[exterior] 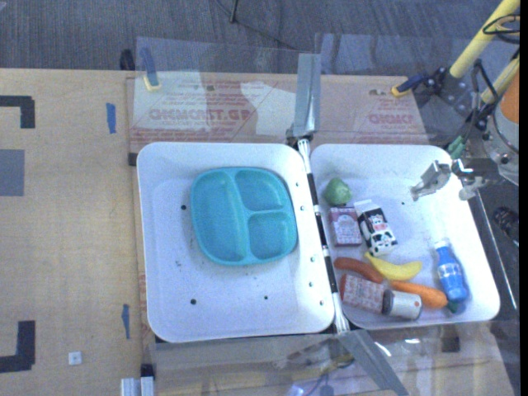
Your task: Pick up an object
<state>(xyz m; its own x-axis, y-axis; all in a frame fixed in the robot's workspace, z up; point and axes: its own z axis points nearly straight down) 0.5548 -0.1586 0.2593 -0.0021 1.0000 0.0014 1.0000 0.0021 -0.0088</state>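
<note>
My gripper [446, 180] hangs open over the upper right part of the right bin [388, 162], with nothing between its fingers. Below and left of it lie several small objects. A green round fruit [336, 191] is nearest the divider. A pink box [345, 225] and a black-and-white carton [376, 228] sit side by side. A yellow banana [394, 266], a red pepper-like piece [358, 268] and an orange carrot [422, 293] lie lower down. A blue bottle [450, 275] rests along the right wall.
A teal divided plate [244, 215] lies in the left bin [161, 246]. A silver can [403, 304] and a pink packet [360, 289] crowd the right bin's front edge. A metal divider post [307, 97] stands behind the bins. Cables and a yellow bar [487, 31] are at the upper right.
</note>
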